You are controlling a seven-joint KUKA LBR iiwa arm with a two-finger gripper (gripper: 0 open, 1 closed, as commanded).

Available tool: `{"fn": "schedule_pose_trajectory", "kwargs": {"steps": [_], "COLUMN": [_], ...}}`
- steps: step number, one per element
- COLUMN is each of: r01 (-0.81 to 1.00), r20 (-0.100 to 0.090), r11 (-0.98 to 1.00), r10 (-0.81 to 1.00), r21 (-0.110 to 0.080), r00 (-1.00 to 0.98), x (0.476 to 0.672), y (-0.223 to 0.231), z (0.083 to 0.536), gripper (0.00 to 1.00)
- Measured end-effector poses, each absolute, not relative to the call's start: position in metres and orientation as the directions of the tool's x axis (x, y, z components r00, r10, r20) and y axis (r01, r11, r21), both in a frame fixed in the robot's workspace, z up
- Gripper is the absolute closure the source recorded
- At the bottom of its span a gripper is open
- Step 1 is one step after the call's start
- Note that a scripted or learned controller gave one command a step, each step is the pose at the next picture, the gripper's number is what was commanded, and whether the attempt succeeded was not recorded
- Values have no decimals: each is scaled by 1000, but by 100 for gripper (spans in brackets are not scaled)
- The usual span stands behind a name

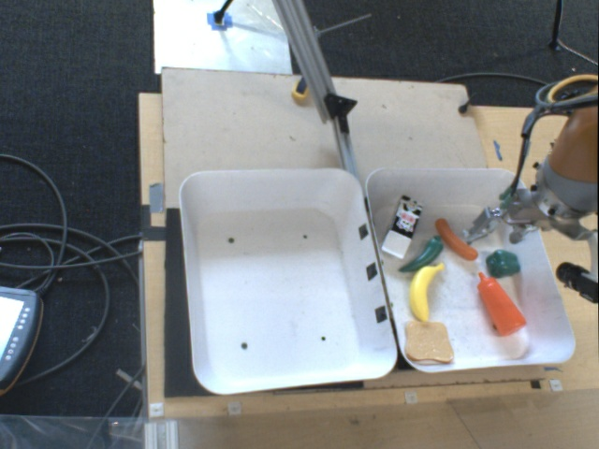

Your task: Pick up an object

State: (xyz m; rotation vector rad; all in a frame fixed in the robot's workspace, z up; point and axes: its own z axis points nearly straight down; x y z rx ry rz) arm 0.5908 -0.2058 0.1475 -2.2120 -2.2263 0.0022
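Note:
The right bin (552, 340) holds several toy foods. A black and white carton (404, 224) lies at its left, with a green pepper (423, 253) and a red sausage (456, 239) beside it. Below them are a yellow banana (424, 290) and a bread slice (429, 342). An orange bottle (501, 307) and a dark green piece (503, 263) lie to the right. My gripper (481, 224) hovers just right of the sausage and above the green piece, open, with nothing between its fingers.
The left bin (271, 279) stands next to the right one. A grey pole (314, 59) slants down to the seam between the bins. Cables (65, 251) and a pendant (14, 330) lie on the floor at the left.

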Motion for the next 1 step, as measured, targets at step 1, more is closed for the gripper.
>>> {"fn": "schedule_pose_trajectory", "kwargs": {"steps": [1], "r01": [1000], "r20": [1], "r11": [4], "r10": [1000], "r21": [-4], "r00": [-4], "x": [590], "y": [-205], "z": [95], "gripper": [0]}}
